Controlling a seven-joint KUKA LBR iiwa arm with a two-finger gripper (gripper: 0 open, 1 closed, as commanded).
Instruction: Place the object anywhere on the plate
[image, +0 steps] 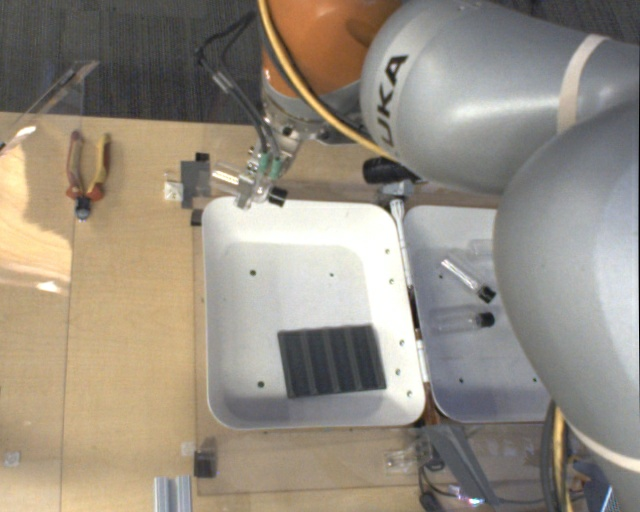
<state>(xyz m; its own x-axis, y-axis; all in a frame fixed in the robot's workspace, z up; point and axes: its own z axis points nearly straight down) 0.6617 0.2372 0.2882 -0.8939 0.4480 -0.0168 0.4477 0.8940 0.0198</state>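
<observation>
- Black and ribbed, the plate (331, 361) lies flat on the floor of the left bin (225, 300), toward its near edge, with nothing resting on it.
- Clear tubes with dark caps (467, 277) lie in the right bin (430, 250), one slanted and one nearly level, close together and well apart from the plate; which of them is the task's object cannot be told.
- Above the left bin's far edge hangs the gripper (256, 190), over the rim rather than over the plate; whether the jaws are parted or closed, or carry anything, cannot be told.
- Grey arm (470, 90) with its orange band fills the upper right and covers part of the right bin.
- Red-handled pliers (85, 172) lie on the wooden worktop (120, 350) at far left, well away from both bins.
</observation>
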